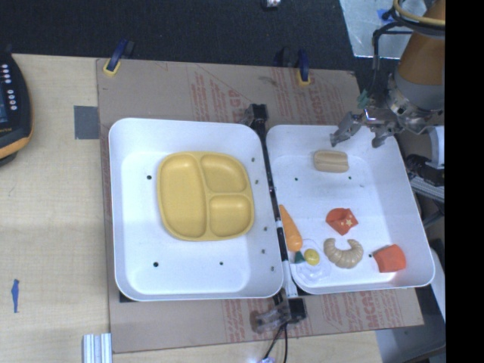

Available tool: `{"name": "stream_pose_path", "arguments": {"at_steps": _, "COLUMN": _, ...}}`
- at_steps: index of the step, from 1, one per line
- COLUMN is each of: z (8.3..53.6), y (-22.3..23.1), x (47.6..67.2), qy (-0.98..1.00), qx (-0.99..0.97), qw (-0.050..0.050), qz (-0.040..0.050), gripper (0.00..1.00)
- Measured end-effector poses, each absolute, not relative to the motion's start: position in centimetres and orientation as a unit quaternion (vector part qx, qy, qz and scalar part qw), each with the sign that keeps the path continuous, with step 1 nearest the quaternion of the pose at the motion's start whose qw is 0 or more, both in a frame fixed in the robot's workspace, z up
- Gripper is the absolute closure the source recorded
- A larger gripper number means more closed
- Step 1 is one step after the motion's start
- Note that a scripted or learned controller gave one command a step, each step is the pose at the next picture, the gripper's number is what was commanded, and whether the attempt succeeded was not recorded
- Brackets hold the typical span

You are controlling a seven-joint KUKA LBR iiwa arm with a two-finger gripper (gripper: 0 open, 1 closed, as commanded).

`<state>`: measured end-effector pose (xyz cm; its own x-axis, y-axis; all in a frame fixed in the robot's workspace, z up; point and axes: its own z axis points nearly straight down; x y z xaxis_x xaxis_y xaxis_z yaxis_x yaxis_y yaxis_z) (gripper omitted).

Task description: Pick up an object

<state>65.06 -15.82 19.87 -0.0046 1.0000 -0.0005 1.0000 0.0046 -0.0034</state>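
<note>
The tan bread roll [330,161] is lying near the far wall of the right bin [412,203] on the worktop, while the claw [364,130] is hovering open and empty just above it, seemingly lining up before descending to close.

The gripper [364,132], fingers spread, hovers at two o'clock above the tan bread roll [330,161] in the right bin [412,203].

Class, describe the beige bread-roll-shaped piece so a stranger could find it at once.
Start at the right white bin, then look to its far end, just below the gripper. The bread roll lies there alone, pale tan and oblong, while the red and orange pieces cluster toward the near end.
</note>
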Motion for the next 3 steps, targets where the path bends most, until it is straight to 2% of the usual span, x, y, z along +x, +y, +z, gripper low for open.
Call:
{"name": "stream_pose_path", "arguments": {"at_steps": 1, "z": 8.5, "y": -15.0, "x": 57.0, "qy": -0.708, "qx": -0.706, "qw": 0.007, "qz": 0.005, "gripper": 0.0}}
{"name": "stream_pose_path", "arguments": {"at_steps": 2, "z": 9.1, "y": -15.1, "x": 53.0, "qy": -0.708, "qx": -0.706, "qw": 0.004, "qz": 0.0027, "gripper": 0.0}}
{"name": "stream_pose_path", "arguments": {"at_steps": 3, "z": 10.3, "y": -15.2, "x": 53.4, "qy": -0.709, "qx": -0.705, "qw": 0.0, "qz": 0.0011, "gripper": 1.0}}
